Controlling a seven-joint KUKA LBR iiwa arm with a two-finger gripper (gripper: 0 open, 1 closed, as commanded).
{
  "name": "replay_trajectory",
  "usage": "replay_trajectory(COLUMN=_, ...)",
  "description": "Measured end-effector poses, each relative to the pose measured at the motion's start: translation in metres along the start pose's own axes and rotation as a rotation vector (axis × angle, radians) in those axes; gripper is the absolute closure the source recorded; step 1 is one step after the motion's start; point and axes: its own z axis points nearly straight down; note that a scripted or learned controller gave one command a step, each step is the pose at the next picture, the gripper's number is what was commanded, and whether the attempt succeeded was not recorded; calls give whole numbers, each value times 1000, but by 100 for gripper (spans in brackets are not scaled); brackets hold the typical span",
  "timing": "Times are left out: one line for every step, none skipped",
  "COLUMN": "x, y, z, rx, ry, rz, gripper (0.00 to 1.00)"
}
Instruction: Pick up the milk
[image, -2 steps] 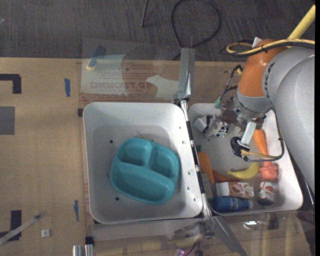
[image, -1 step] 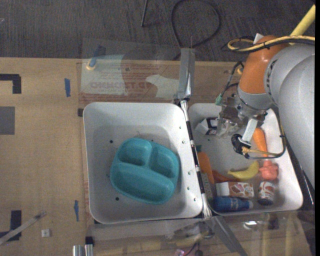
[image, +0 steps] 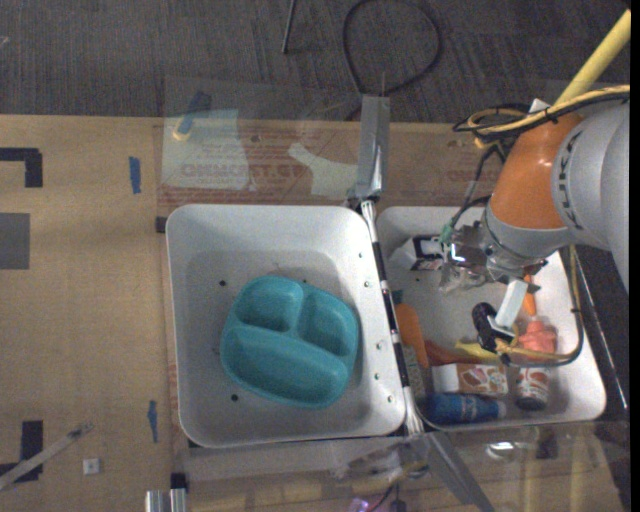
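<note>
Blue plastic comes first: a blue bottle (image: 462, 407) lies on its side against the near wall of the right bin (image: 592, 398). Just behind it, touching or nearly so, stands a small white and red carton (image: 481, 379), which looks to be the milk, with a red and white can (image: 533, 386) just beside it on the right. Nothing grips the carton. Farther in, a yellow item (image: 474, 350) lies across the middle. An orange carrot-like piece (image: 410, 331) rests along the bin's left wall, and a pale orange toy (image: 541, 338) sits towards the right.

In the left bin (image: 198, 262) a teal divided plate (image: 290, 340) lies flat near the centre.

Beyond the clutter, the gripper (image: 458, 268) hangs over the far part of the right bin, well apart from the carton; whether it is spread or pressed together cannot be told. The arm (image: 545, 185), grey with its orange band, reaches in from the right. Farthest back, a clear sheet (image: 250, 150) and a strip of blue tape (image: 134, 175) lie on the brown surface (image: 80, 300).
</note>
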Motion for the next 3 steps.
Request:
replay_trajectory(x=-31, y=-69, z=-8, rx=1, ry=0, rz=-71, gripper=100)
replay_trajectory(x=-43, y=-75, z=-67, rx=-2, ry=-1, rz=-145, gripper=100)
replay_trajectory(x=-7, y=-95, z=-68, rx=2, ry=0, rz=-178, gripper=100)
